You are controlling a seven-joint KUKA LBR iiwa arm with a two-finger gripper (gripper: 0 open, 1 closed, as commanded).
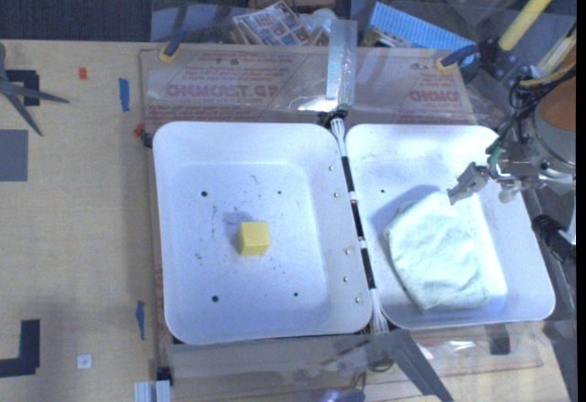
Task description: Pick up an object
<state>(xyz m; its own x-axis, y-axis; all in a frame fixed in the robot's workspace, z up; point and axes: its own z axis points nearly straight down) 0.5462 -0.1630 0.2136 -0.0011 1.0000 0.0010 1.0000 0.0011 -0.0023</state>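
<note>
The pincer [467,183] is hanging over the right bin [403,148], near its right rim, and I cannot tell whether it is spread or pressed together. One grey finger is pointing down and left toward the cloth; nothing is showing between the tips. The arm [540,162] is reaching in from the right edge, with cables looping above the wrist.

Just below and left of the pincer, one white cloth [444,249] is lying crumpled in the right bin, filling much of the floor toward the front. It is sitting apart from the pincer's tip, not touching it as far as I can see.

Two bins are sitting side by side on the counter [73,235], their inner rims touching along the middle. In the left bin [183,153], one yellow cube [254,237] is resting alone near the centre of the floor, well apart from the pincer. A few small dark holes are dotting that bin's floor.

Behind the bins, a clear sheet [275,80] with red lettering is standing along the back. Two scraps of blue tape [124,94] are sticking to the counter on the left.
</note>
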